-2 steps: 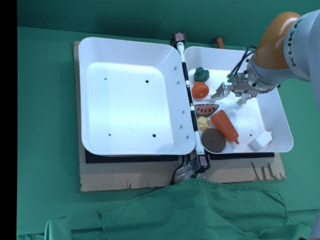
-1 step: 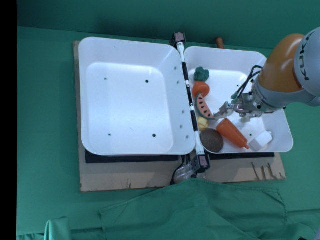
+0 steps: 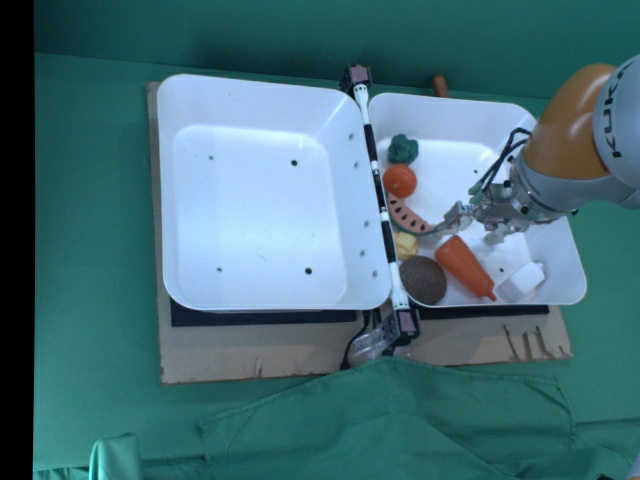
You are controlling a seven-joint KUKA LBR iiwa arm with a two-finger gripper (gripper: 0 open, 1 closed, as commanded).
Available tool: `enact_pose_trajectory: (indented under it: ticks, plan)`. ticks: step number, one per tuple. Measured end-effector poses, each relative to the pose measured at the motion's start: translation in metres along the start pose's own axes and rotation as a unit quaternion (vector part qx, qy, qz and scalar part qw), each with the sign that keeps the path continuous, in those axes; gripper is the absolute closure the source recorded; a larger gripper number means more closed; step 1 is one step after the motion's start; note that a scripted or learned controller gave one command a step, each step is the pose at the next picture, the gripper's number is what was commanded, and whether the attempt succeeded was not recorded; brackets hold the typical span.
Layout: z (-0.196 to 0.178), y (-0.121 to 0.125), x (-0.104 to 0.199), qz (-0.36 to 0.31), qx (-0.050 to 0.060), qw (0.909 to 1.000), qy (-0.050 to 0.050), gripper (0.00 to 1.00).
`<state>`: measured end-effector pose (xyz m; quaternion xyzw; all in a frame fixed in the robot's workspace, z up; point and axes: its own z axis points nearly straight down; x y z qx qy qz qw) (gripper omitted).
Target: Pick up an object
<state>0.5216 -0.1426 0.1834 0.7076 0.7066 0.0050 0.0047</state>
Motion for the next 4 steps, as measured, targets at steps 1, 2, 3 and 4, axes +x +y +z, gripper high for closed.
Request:
enact_pose_trajectory:
  ticks: [1, 2, 3, 4]
  plan:
    - [0.000, 0.005, -0.006, 0.000, 0.001, 1.0000, 0.000, 0.00]
    - [0.000, 0.005, -0.006, 0.000, 0.001, 1.0000, 0.000, 0.00]
    - [-0.044, 0.005, -0.002, 0.006, 0.004, 1.0000, -0.002, 0.00]
    - [-0.103, 0.016, -0.006, 0.012, 0.003, 0.9999, -0.002, 0.00]
